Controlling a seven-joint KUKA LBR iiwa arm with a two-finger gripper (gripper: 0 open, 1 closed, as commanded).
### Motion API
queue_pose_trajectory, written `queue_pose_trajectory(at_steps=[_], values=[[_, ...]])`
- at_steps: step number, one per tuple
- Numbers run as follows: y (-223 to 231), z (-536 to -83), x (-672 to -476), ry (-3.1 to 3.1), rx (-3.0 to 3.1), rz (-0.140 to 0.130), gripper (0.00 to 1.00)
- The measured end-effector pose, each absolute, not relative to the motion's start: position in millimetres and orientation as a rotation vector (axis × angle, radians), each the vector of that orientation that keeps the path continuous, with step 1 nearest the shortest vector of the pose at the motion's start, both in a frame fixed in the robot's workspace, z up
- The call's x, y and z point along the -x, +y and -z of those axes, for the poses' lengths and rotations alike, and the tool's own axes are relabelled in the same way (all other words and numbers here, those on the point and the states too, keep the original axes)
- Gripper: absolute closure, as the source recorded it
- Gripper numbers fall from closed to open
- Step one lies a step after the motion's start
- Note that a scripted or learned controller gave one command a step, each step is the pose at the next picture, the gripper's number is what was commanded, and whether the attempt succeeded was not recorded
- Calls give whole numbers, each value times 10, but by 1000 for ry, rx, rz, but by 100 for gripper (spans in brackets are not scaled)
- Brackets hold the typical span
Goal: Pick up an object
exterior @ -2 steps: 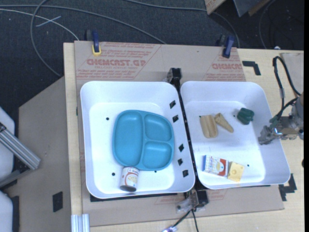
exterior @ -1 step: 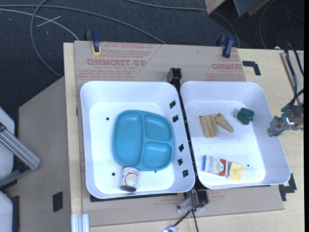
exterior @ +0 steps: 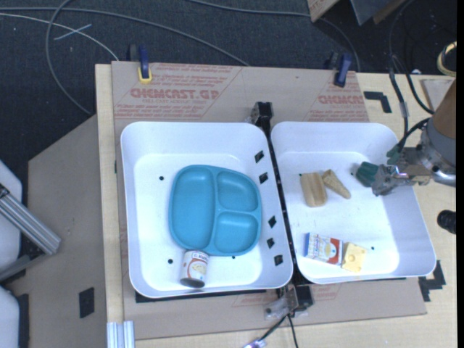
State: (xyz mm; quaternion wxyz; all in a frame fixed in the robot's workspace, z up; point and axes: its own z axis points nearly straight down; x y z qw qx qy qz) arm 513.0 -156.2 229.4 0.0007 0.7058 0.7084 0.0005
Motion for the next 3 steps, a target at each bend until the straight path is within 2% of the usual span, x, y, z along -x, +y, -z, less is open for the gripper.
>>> queue_pose_trajectory(at_steps=[1,3], values=[[-1013,-2198,-5365,2229,-2214,-3,100],[31,-2293,-5835,2229,-2213,-5,100]])
